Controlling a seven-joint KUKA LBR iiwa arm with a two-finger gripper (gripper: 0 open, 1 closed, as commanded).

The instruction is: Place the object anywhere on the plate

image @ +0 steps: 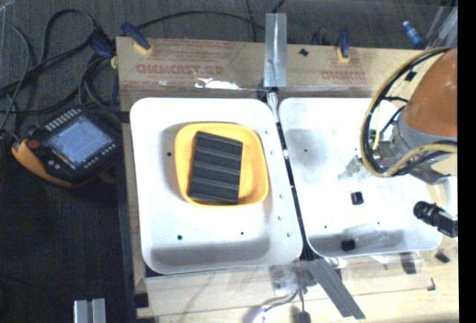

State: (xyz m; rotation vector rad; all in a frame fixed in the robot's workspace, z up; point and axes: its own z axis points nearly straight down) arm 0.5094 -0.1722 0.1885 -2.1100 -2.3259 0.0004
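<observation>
The dark ribbed block (216,167) lies flat on the yellow plate (181,146), a little tilted, covering most of the plate's middle and leaving a yellow margin on every side. The plate sits in the left white bin (152,225), nearer that bin's far half, with bare white floor in front of it.

The right white bin (320,165) adjoins the left one along a shared middle edge, where a metal strip (275,53) runs up across the wooden board (193,65) behind both bins. On the right bin's floor lie a small dark square piece (357,198) and, near the front wall, a small dark bit (347,244); both are well apart from the plate.

The arm (435,102) comes in from the right and hangs over the right bin's right side, its orange band uppermost and a loop of yellow and black cables (379,128) bunched at its left flank. The gripper (405,158) is hidden under the arm's body and the cables, so its state cannot be told from this view. Nothing stands between the arm and the plate except the two bins' meeting walls.

Off the bench to the left, a teach pendant with a lit screen (73,144) rests on the dark carpet among black cables (67,46). Blue-handled clamps (134,37) grip the board's far edge
</observation>
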